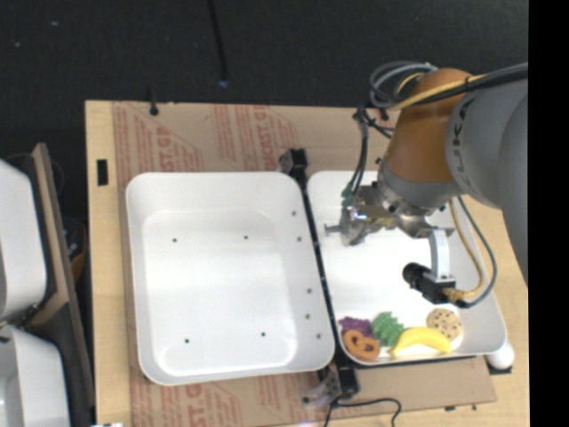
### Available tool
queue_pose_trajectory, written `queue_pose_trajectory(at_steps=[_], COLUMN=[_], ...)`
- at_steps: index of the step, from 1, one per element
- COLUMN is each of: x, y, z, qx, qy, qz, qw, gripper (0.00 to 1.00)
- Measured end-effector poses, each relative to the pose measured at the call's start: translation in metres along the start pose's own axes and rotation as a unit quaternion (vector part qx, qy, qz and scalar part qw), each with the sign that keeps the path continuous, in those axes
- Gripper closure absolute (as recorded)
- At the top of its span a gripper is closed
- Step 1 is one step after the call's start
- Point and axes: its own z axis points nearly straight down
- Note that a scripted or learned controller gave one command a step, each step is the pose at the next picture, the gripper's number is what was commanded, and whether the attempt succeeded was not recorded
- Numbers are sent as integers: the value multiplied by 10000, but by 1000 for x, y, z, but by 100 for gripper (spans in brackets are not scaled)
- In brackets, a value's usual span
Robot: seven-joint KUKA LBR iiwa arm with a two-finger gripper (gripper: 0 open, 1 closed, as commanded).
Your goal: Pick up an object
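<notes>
Your grey two-finger gripper (354, 229) is hanging over the shallow white right bin (382, 278); I cannot tell its grip state. The curved yellow plastic banana (420, 341) is lying well apart.

Two white bins sit side by side on a tan bench (107, 265). The left bin (222, 274) has small dark dots on its floor. The right bin (493, 327) lies against it, a black strip (316, 265) along the seam. Red-printed cardboard (204, 140) lies under both. A black cable (216, 34) crosses the dark floor behind. White boxes (18, 238) stand at far left.
</notes>
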Motion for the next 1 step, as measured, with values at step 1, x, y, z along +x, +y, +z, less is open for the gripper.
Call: queue_pose_trajectory(at_steps=[1], x=[42], y=[1], z=[-7], qx=[-2], qy=[0], qz=[0], qw=[10000], gripper=[100])
